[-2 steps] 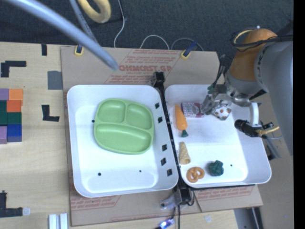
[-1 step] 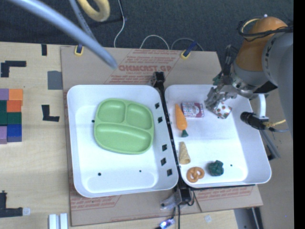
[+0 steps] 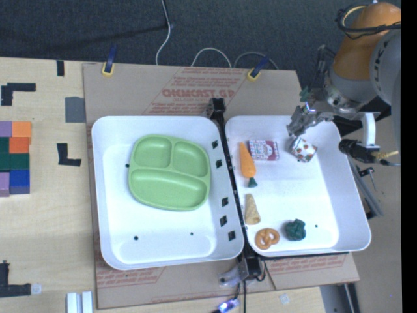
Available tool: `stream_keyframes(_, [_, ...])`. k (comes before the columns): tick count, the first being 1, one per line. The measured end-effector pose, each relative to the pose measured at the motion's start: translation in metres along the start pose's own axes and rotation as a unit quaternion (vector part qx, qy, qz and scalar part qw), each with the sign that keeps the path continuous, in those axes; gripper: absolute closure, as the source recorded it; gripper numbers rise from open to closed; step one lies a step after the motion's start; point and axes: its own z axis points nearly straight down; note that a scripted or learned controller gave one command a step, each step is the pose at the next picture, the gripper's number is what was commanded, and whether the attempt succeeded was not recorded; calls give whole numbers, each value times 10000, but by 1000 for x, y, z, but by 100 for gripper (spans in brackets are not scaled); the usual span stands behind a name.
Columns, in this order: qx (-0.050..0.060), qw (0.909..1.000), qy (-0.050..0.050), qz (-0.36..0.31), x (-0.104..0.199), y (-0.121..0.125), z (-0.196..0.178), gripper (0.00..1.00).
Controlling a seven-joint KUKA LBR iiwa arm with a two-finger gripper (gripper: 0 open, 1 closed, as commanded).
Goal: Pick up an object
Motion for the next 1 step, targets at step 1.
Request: stream_keyframes(1, [-1,10000,1,0,1,1,-25,100])
